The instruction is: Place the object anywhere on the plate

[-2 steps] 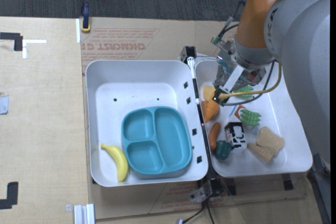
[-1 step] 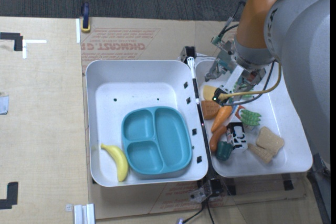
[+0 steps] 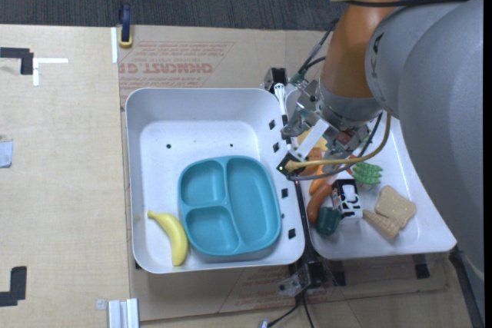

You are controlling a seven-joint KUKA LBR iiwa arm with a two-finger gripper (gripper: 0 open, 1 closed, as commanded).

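A teal divided plate lies in the left bin, toward its front right. A yellow banana rests on the bin floor just left of the plate, touching its edge. My gripper hangs low over the left side of the right bin, close to the wall between the bins. Yellow and orange toy pieces show right under it; the wrist and cables hide how they sit against it. An orange carrot lies just in front of the gripper.
The right bin also holds a green leafy toy, two tan crackers, a dark green cup and a black-and-white block. The arm's big grey body covers the bin's right side. Cardboard lies under both bins.
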